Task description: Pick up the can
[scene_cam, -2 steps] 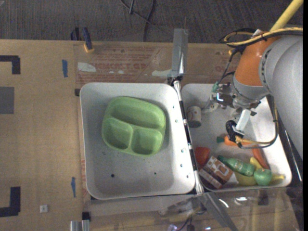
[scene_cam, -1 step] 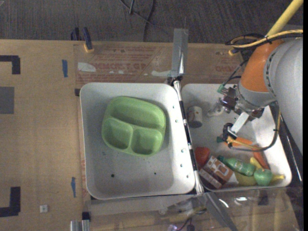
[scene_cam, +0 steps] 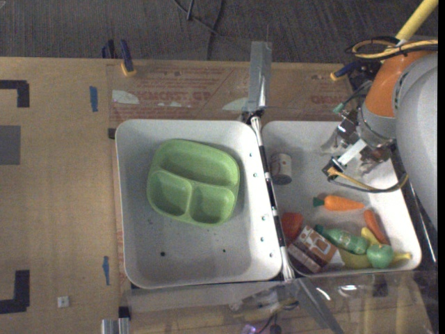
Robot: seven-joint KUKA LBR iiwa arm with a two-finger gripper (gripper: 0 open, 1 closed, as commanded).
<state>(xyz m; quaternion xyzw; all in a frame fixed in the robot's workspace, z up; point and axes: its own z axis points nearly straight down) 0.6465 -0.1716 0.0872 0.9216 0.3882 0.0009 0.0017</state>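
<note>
Where the right bin (scene_cam: 410, 218) comes nearest us, we see a carton (scene_cam: 311, 248), a green bottle (scene_cam: 344, 239), a banana (scene_cam: 358, 259) and two carrots (scene_cam: 341, 202) clustered. Further back, the can (scene_cam: 281, 168) lies on its side by that bin's left wall, apart from the clutter. Left bin (scene_cam: 132, 207) carries a green divided plate (scene_cam: 194, 181). Tool (scene_cam: 350, 154) hangs over the right bin's far right area, well apart from the can; we can't tell its finger gap, nothing seen in it.

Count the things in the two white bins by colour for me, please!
Green: 3 - divided plate, bottle, round fruit
Orange: 2 - carrots
Yellow: 1 - banana
Red: 1 - fruit
Brown: 1 - carton
Grey: 1 - can
Total: 9
</note>
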